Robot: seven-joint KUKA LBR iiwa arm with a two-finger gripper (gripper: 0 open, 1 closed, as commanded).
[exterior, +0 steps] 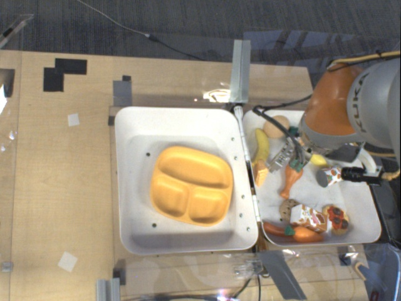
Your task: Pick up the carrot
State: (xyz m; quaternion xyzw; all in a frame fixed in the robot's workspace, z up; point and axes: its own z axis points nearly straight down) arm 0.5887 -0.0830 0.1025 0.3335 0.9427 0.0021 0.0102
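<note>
The carrot [289, 180] is a short orange taper in the right bin [363, 212], its thin tip pointing down-left. Its thick end reaches up under my gripper [290, 160], which comes down from the grey and orange arm [341, 108] at the right. The gripper sits right over that thick end and hides the top of it. Whether the carrot is gripped or only lies below the gripper is unclear from this angle.
Around the carrot lie a yellow banana [262, 145], a beige egg-like item [276, 128], a small grey-and-red object [329, 177], a printed packet [316, 218] and a long red-orange vegetable [296, 233]. The left bin [131, 231] holds a yellow divided tray [191, 185].
</note>
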